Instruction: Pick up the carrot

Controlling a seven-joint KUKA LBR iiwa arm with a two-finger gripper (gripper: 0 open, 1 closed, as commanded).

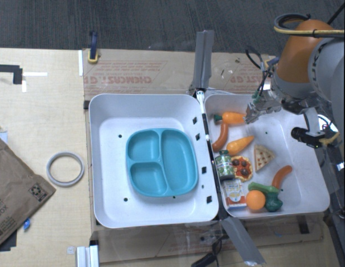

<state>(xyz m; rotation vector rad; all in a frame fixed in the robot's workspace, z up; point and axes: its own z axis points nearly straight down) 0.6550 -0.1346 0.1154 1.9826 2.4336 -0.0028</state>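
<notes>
Broccoli (pixel 274 203) lies nearest; gripper (pixel 251 114) beside carrot (pixel 233 117), grip seemingly unclear.

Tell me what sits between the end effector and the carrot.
Nothing visible. The end effector hovers near the right bin's back edge, and the carrot lies just in front of it over bare bin floor.

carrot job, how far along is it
Done: the gripper has reached the right bin, beside an orange item near the back wall. In hand: nothing visibly held. Left: the carrot lies on the bin floor, apart from the gripper, so the grasp and lift remain.
</notes>
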